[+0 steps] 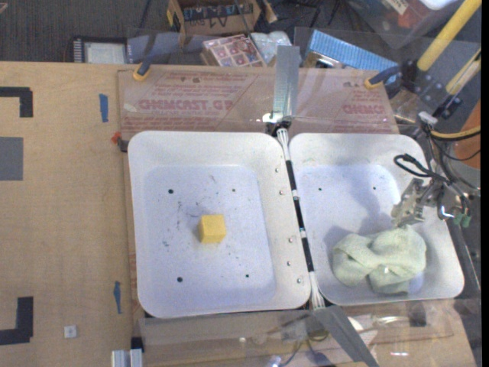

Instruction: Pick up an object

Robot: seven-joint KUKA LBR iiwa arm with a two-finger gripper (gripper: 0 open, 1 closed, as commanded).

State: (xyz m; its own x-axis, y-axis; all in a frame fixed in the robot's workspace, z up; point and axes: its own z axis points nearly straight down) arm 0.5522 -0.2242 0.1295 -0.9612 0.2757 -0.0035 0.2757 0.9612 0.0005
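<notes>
We see our gripper (409, 209) just above the crumpled pale-green cloth (380, 260) in the right bin (336, 159), its grip unreadable, so nothing looks lifted yet.

The gripper (408, 209) hangs low over the right-hand bin (336, 153), near that bin's right edge and about midway between its far and near rims. It reaches in from the right side, a thin metal assembly with dark cables looped above and behind it. Its fingertips point down and to the left, toward the bin's floor. The metal parts are small and blurred, so the finger spacing cannot be read. The wrist hardware behind it crosses the bin's right rim.
</notes>
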